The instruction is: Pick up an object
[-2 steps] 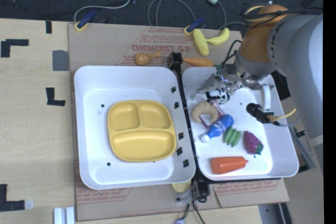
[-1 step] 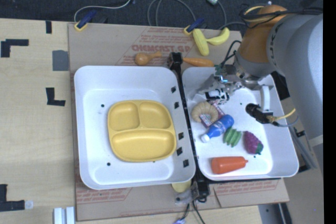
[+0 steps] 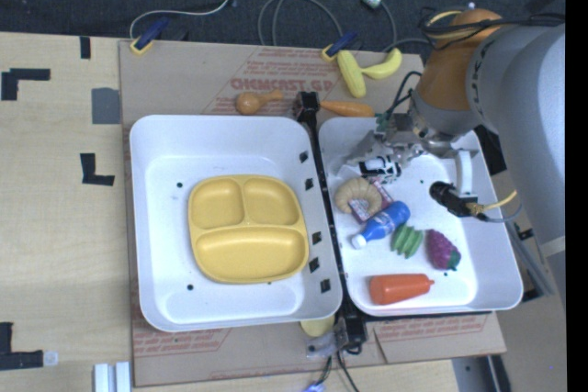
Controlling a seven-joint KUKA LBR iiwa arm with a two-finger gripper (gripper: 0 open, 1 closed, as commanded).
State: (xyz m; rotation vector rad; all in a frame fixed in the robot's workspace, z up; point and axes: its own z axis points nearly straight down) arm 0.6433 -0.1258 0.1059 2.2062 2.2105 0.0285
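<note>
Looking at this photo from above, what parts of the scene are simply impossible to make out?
- Gripper: its tip is a small dark tangle in the camera view, so whether it grips anything is unclear.
- Pale object below the bins: mostly hidden under the bin rims.
- Bread-like item: partly covered by the blue bottle.

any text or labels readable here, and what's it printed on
Red print, several lines, on the cardboard sheet behind the bins: too blurred to read for certain.
Red print on the same cardboard at the front edge, below the right bin: too small to read.
Blue bottle in the right bin: no label legible.
Yellow divided plate in the left bin: no text seen.
</note>
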